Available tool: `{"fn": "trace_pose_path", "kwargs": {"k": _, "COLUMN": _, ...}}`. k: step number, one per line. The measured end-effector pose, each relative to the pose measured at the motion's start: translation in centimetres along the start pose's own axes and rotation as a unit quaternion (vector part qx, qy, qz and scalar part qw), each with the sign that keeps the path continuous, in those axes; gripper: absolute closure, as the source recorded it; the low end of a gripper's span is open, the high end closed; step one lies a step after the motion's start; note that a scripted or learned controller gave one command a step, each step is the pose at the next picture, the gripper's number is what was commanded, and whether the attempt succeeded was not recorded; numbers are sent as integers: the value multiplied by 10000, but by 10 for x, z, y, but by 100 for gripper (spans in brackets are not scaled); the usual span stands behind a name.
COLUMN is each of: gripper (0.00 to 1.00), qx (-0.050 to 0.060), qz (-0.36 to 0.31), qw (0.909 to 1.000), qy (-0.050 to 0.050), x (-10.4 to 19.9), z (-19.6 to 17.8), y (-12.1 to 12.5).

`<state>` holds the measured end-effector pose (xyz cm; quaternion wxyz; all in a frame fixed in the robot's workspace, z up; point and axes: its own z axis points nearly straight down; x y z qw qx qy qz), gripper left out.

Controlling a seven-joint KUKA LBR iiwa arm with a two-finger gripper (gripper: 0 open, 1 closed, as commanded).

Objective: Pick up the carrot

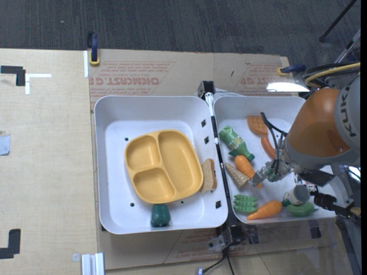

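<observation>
Two white bins sat on a cardboard-covered bench [46,153] above dark carpet. The left bin [109,171] held a yellow tray [163,166]; in the right bin [287,109], the gripper [265,175] hung with fingers narrowly parted, gripping nothing, one carrot [244,166] just left of them and another [265,210] below.

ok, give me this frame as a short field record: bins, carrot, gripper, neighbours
left bin: yellow divided plate, slice of bread, dark green item
right bin: toy foods
carrot candidates: one mid-bin, one near front edge
gripper: low in right bin, just right of the mid-bin carrot; fingers unclear
neighbours: green bottle, pea pod, waffle piece
arm: enters from right
</observation>
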<state>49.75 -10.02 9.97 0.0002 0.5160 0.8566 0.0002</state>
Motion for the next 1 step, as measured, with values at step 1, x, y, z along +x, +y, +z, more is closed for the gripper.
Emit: {"fn": "trace_pose_path", "kwargs": {"k": 1, "gripper": 100, "qx": 4, "qz": 1867, "qw": 9824, "qy": -7, "x": 39, "z": -91, "y": 0}}
